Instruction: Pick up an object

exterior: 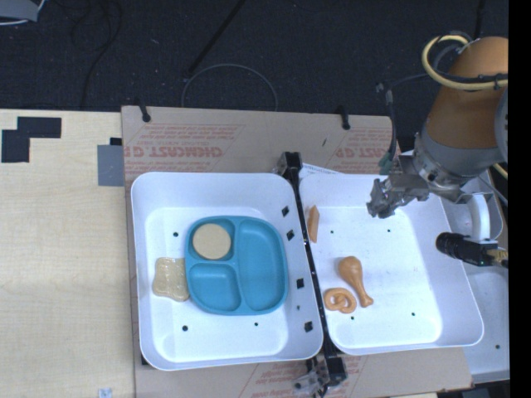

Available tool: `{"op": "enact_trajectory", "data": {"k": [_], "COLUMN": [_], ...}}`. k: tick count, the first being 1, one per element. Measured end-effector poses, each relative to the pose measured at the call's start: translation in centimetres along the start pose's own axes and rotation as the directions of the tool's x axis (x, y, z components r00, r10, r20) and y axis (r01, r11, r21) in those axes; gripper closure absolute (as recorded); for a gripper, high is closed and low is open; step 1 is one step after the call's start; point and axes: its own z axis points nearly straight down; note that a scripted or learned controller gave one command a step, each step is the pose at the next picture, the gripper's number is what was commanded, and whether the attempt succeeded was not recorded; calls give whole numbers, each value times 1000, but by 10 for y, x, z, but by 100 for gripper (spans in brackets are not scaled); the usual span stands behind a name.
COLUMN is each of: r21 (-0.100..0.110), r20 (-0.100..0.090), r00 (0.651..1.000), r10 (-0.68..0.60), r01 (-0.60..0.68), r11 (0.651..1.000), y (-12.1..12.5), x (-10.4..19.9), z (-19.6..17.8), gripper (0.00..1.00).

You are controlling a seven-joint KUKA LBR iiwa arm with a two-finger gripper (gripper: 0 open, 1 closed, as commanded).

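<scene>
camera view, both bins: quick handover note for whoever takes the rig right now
Gripper: over the far part of the right bin, nothing seen between the jaws; whether they are open or shut cannot be told.
Right bin holds a toy drumstick, a pretzel touching it, and a small tan stick by the divider.
Left bin holds a blue divided plate with a round cookie in one compartment, and a pale cracker at the plate's left side.
Done: nothing picked yet. Left: descend, grasp one object, lift.
</scene>
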Motion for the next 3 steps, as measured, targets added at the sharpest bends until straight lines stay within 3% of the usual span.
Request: {"op": "enact_trajectory", "data": {"k": [3], "r21": [2], "r20": [1], "r00": [1000], "r10": [1], "r01": [-1], "r11": [1000], "y": [-23], "x": [157], "z": [47], "gripper": [100]}}
